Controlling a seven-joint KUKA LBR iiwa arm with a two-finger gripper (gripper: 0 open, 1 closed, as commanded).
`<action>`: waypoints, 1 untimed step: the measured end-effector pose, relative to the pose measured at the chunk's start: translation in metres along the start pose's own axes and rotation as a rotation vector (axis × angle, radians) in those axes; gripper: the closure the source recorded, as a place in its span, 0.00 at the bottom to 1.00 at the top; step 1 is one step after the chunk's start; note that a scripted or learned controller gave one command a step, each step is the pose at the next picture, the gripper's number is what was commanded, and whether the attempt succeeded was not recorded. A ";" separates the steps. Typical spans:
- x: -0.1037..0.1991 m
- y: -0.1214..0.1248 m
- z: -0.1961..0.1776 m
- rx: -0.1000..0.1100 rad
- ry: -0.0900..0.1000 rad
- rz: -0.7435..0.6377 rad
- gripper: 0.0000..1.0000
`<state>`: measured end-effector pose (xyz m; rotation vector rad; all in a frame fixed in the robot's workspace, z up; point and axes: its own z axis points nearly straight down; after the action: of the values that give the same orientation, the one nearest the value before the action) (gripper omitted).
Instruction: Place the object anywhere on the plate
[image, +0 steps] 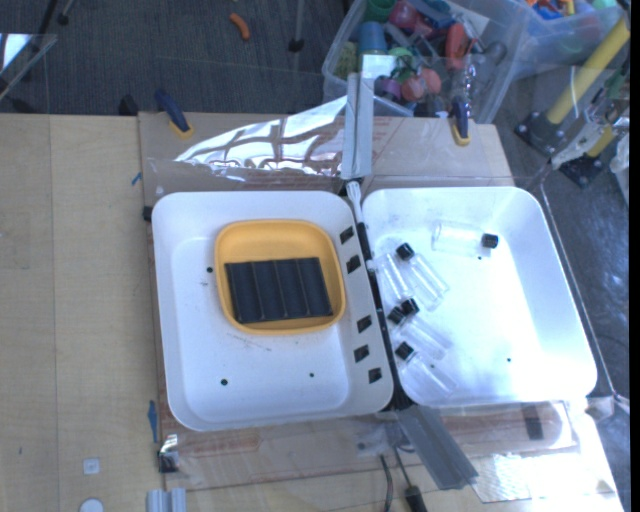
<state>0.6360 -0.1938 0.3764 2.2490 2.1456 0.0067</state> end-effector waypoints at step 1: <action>0.000 0.001 -0.011 -0.005 -0.002 -0.001 1.00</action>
<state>0.6370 -0.1939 0.3874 2.2446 2.1429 0.0094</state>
